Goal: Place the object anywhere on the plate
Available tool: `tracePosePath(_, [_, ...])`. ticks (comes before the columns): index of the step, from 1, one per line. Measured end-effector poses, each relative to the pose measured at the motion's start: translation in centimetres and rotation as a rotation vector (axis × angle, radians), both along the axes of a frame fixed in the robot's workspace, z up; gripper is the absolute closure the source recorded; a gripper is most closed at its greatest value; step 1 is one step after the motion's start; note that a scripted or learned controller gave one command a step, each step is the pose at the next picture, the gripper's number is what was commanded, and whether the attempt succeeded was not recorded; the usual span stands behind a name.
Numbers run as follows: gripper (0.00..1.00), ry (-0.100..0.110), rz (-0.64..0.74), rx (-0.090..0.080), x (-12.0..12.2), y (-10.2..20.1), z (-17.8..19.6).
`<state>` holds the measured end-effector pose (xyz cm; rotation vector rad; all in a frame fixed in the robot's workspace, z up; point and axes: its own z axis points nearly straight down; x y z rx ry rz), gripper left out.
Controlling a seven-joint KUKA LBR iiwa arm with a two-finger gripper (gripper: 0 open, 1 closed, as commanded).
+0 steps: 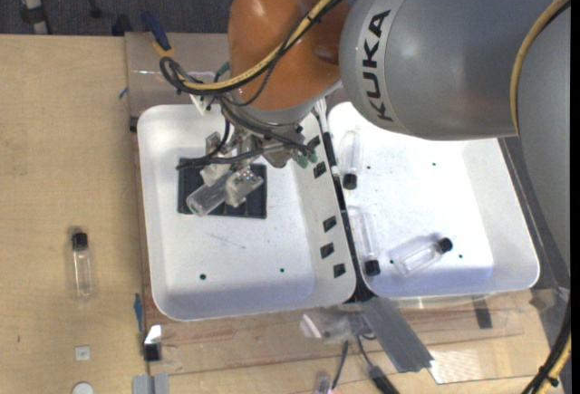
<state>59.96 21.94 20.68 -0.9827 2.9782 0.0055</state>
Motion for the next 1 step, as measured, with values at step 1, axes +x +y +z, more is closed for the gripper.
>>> tracePosePath(1, [1.00,0.003,-0.119,-0.002,-6.76,0.65,-1.03])
